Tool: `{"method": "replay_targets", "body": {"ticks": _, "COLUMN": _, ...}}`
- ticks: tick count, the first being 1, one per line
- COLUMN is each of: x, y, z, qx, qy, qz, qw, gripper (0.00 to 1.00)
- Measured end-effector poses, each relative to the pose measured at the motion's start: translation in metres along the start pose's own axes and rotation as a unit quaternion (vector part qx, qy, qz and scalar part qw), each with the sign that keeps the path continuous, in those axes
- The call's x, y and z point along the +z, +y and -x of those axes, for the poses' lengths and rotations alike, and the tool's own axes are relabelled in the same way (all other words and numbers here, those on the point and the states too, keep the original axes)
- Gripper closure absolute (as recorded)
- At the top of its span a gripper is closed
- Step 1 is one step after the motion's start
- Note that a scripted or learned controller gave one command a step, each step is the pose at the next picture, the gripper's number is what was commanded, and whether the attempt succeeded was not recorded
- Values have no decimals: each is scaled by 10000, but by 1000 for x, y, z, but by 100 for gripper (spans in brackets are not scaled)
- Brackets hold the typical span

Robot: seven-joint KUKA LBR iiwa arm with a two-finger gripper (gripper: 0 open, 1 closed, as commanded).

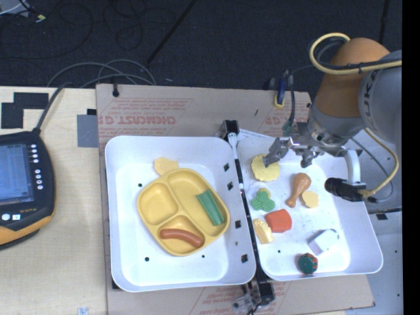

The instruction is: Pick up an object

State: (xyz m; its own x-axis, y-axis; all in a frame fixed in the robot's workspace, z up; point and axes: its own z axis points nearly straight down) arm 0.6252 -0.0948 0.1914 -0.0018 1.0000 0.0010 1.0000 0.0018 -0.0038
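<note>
My gripper [291, 155] hangs over the far end of the right bin [357, 231], fingers spread open with nothing between them. Its left fingertip [274, 153] is just above a flat yellow round piece [265, 170]. A brown drumstick [300, 187] lies just below the right finger, with a small yellow chunk [310, 199] beside it. Further toward the front are a green broccoli piece [263, 201], a red block [279, 220], a pale yellow wedge [262, 230], a white block [323, 241] and a green-and-red ball [306, 262].
The left bin [125, 176] holds a yellow divided plate [154, 205] with a sausage [180, 235] and a green stick [210, 206]; a small yellow piece [165, 166] lies behind it. A black clamp [231, 131] sits on the divider. A teach pendant [20, 182] rests far left.
</note>
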Motion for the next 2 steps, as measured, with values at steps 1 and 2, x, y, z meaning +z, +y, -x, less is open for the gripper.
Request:
{"method": "replay_targets", "body": {"ticks": 1, "x": 108, "y": -13, "z": 18, "qx": 19, "qy": 5, "qz": 4, "qw": 10000, "gripper": 0}}
{"method": "replay_targets", "body": {"ticks": 2, "x": 103, "y": -70, "z": -8, "qx": 28, "qy": -2, "qz": 10, "qw": 10000, "gripper": 0}}
